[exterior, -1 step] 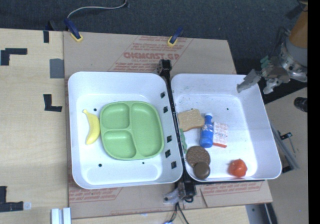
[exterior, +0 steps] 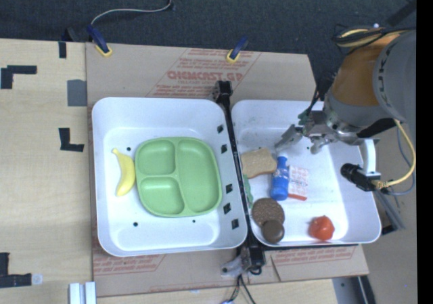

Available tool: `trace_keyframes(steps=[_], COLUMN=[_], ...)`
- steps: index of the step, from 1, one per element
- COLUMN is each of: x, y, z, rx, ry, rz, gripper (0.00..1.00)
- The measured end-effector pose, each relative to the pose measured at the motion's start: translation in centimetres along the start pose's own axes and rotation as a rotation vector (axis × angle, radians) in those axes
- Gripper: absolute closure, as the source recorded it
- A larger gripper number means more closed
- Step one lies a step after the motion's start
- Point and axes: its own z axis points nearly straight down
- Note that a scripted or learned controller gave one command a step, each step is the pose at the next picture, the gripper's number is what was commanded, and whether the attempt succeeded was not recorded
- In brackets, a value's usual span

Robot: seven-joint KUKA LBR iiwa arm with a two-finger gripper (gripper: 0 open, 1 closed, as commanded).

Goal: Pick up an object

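Note:
The right bin holds several objects: a blue bottle, a tan bread slice, a white and red packet, a round brown cookie with a smaller brown piece below it, and a red fruit-like object. My gripper hovers over the bin's upper middle, above and to the right of the bottle. Its fingers are spread open with nothing between them.
The left bin holds a green divided plate and a yellow banana beside the plate's left edge. A black divider separates the bins. The arm's grey and orange body overhangs the right bin's far right corner.

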Motion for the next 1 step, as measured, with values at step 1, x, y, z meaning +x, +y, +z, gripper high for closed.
trace_keyframes(steps=[1], x=[4.07], y=[0.42], z=[6.52], rx=[-0.008], ry=[-0.004], rz=[0.002], gripper=[0.0])
